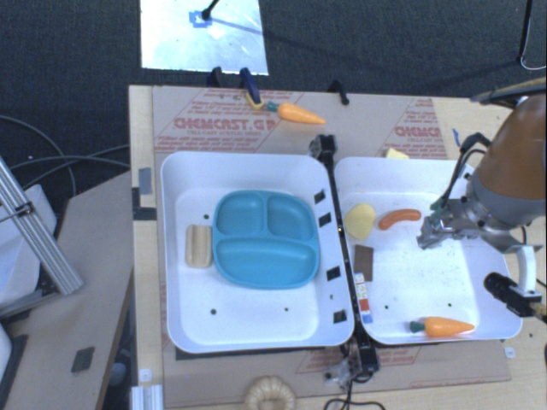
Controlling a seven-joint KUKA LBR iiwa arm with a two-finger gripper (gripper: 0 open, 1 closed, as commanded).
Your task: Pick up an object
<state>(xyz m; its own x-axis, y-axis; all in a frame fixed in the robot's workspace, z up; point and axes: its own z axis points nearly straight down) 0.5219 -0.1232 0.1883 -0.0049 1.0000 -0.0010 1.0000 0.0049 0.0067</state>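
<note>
Orange sausage-shaped toy (399,219) is left lying loose in the right white bin (479,327), just left of the metal gripper (434,231), whose jaw state cannot be told.

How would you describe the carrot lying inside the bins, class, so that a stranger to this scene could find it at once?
Start at the right-hand white bin, the one the arm reaches over. Look to its near edge, towards the right corner, where the carrot lies on its side. It is orange with a green stub at its left end, unlike the reddish sausage and the yellow potato-like piece further back.
</note>
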